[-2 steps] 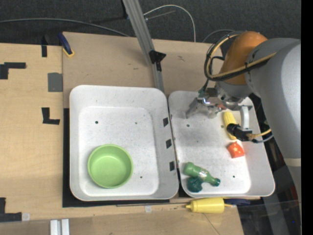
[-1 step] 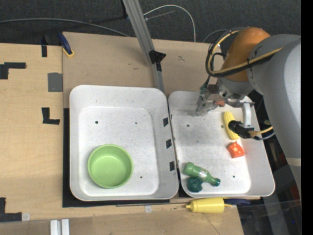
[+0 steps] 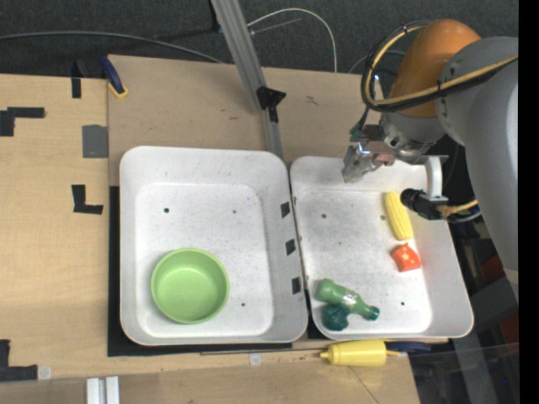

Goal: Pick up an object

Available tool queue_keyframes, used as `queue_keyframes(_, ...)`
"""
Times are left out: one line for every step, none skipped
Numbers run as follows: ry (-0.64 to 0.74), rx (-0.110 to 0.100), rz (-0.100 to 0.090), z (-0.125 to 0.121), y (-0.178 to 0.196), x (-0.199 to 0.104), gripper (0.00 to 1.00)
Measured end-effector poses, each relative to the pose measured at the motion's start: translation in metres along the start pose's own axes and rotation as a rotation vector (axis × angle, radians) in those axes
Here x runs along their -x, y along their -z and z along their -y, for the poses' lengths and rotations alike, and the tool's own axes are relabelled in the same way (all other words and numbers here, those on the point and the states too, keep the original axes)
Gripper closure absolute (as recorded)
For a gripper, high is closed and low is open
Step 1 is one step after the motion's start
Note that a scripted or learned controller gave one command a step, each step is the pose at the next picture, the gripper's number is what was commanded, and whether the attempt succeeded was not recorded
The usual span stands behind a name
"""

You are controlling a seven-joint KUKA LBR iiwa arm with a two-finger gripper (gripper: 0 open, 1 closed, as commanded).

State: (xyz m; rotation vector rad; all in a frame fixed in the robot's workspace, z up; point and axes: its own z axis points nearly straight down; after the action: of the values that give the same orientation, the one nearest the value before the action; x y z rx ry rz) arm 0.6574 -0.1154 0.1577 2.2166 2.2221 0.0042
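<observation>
Item: one right-hand shallow white plastic bin (image 3: pixel 337 217), taken as landmark. It held four things. One yellow corn cob (image 3: pixel 397 215) lay lengthwise near its right wall. One small orange-red block (image 3: pixel 406 258) sat just below the cob, apart from it. One green plastic bottle (image 3: pixel 345 297) lay on its side by the bin's near edge. One dark teal rounded piece (image 3: pixel 335 316) touched the bottle's underside; its shape was hard to make out.

One metal two-finger gripper (image 3: pixel 354 167) hung over the bin's far wall, well apart from all four things, nothing between its fingers. The fingertips appeared close together, but the view was too small and blurred to tell whether the jaws were apart or together. The grey arm with orange band (image 3: pixel 442 45) was cut off at the right of the view.

Left of the landmark, touching it: one matching left-hand white bin (image 3: pixel 202 175), holding one lime-green round bowl (image 3: pixel 190 285) in its near left corner.

Outside the landmark's near wall, on the one wooden bench (image 3: pixel 177 99): one yellow squeeze bottle (image 3: pixel 357 353), lying on its side.

Beyond its far-left corner: one slanting grey metal pole (image 3: pixel 240 36), its top cut off.
</observation>
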Motion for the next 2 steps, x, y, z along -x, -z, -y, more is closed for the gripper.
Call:
queue_keyframes(0.0, 0.0, 0.0, -0.004, 0.046, -0.008, 1.0)
queue_keyframes(-0.001, -0.001, 0.0, -0.005, 0.078, -0.008, 1.0)
